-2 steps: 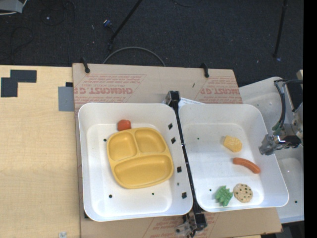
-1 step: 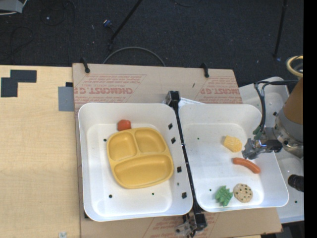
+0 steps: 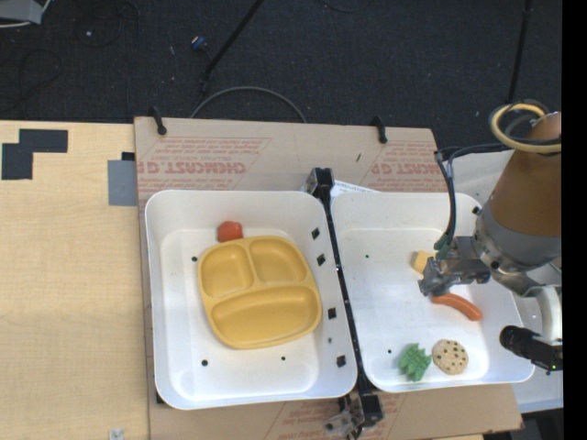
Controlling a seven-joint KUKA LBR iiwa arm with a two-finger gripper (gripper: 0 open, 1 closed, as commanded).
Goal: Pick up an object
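left bin [image 3: 174,246]: yellow divided plate [image 3: 260,290], red piece [image 3: 230,231] at its upper edge | right bin [image 3: 385,218]: green toy [image 3: 415,361], cookie [image 3: 449,357], orange sausage [image 3: 458,306], yellow piece [image 3: 421,262] | pincer [image 3: 440,279]: low over bin, just above sausage, beside yellow piece, opening cannot be told

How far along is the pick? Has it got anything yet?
Done: the hand is down in the right white bin, just above the orange sausage-shaped toy and beside a small yellow piece. In hand: nothing that I can see; its grip is not readable. Left: closing on an object and lifting it. The green leafy toy and round speckled cookie lie untouched.
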